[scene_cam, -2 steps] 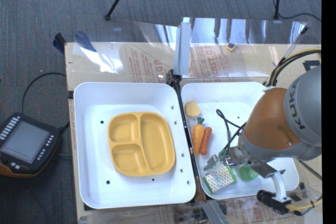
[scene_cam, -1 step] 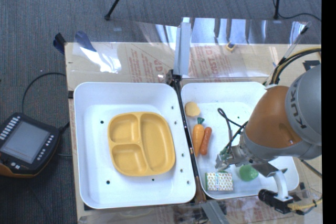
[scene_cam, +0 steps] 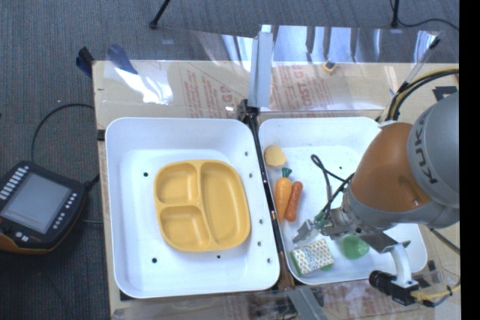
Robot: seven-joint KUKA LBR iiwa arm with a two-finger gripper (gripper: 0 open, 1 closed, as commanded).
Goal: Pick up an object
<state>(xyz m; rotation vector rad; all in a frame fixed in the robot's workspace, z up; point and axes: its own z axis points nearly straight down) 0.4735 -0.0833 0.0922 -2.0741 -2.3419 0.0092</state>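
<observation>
Left bin (scene_cam: 127,161): a yellow plastic three-compartment tray (scene_cam: 201,204) lies flat near the middle; no loose item beside it.

Right bin (scene_cam: 330,133): along its left side, a pale yellow rounded piece (scene_cam: 274,156) at the far end, then an orange toy carrot with a green top (scene_cam: 283,194) and a red-orange sausage-shaped piece (scene_cam: 293,201) lying side by side, touching or nearly so. Both have their long axes running near-to-far in the bin.

Nearer the front edge: a small white-and-green gridded block (scene_cam: 312,257), tilted, and just to its right a green rounded object (scene_cam: 354,246).

Gripper (scene_cam: 324,225) sits above and between block and green object, block slightly to its left and nearer the front. Wrist hides the tips; whether it is open or closed cannot be told. Nothing seen held.

Judgement: nearest candidate is the gridded block; carrot pair lies farther left.
</observation>
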